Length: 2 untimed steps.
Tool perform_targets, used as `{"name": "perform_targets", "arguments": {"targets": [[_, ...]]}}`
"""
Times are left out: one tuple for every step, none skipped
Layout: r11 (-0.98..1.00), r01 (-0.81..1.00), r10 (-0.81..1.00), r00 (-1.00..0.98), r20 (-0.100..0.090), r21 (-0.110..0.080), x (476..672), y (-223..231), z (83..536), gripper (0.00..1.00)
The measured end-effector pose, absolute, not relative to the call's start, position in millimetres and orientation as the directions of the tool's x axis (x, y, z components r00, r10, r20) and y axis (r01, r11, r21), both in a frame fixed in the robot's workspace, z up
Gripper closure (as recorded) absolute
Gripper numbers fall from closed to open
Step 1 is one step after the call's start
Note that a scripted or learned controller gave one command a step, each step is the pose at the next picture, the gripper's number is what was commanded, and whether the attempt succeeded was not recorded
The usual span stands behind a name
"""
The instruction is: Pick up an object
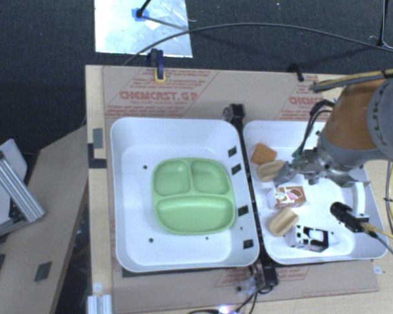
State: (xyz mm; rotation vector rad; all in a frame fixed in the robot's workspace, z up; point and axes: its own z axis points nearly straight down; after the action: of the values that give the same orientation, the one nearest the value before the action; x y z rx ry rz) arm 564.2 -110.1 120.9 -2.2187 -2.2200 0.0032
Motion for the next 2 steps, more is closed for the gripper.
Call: {"name": "perform_targets", "arguments": {"targets": [[0.0,1.0,1.0,0.0,-0.001,0.003,566.3,-110,135,1.0],[0.004,1.0,1.0,-0.004,-0.001,0.007,566.0,-108,198,1.0]]}}
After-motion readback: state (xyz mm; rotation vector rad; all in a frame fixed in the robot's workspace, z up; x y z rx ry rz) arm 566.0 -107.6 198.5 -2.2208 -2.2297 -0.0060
